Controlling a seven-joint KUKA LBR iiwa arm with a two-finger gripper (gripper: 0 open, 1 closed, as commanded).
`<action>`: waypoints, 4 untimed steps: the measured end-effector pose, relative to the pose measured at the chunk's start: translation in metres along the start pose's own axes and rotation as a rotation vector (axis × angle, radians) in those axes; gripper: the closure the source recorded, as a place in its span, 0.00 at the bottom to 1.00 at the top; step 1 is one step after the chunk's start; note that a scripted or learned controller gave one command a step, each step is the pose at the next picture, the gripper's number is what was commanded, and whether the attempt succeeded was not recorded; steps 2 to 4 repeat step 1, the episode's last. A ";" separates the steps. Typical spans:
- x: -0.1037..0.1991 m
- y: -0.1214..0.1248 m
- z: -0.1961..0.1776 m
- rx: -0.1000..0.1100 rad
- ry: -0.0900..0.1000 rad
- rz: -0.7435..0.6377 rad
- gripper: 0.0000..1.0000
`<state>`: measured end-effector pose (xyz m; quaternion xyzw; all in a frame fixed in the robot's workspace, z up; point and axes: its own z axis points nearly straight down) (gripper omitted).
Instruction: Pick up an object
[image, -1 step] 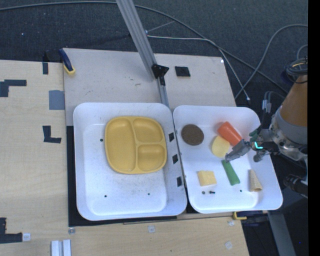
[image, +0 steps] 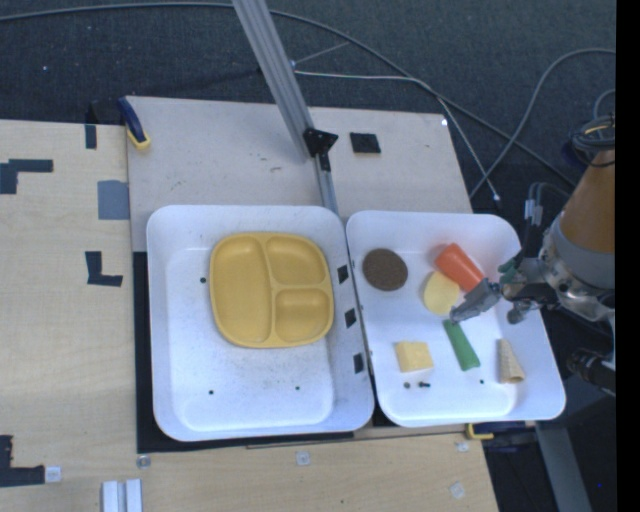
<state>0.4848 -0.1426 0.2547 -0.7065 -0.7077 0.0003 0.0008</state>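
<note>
Two bins on bench, arm in from the right
Left bin (image: 180, 300) holds a yellow divided plate (image: 270, 289). Right bin (image: 540, 385) holds brown disc (image: 384, 269), orange piece (image: 459, 265), pale yellow lump (image: 440, 293), green stick (image: 462, 346), yellow square (image: 413, 356), tan cone (image: 510, 361). Gripper (image: 478, 302) sits low over right bin, tip just beside the lump and the green stick's upper end; nothing visibly between its fingers

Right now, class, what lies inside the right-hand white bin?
The right bin holds a brown disc, orange piece, pale yellow piece, yellow square, green stick, and cone. The gripper covers part.
</note>
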 end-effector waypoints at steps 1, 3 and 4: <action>-0.001 -0.001 0.065 0.007 0.001 0.002 0.00; -0.001 -0.001 0.065 0.007 0.001 0.002 0.00; -0.001 -0.001 0.065 0.007 0.001 0.002 0.00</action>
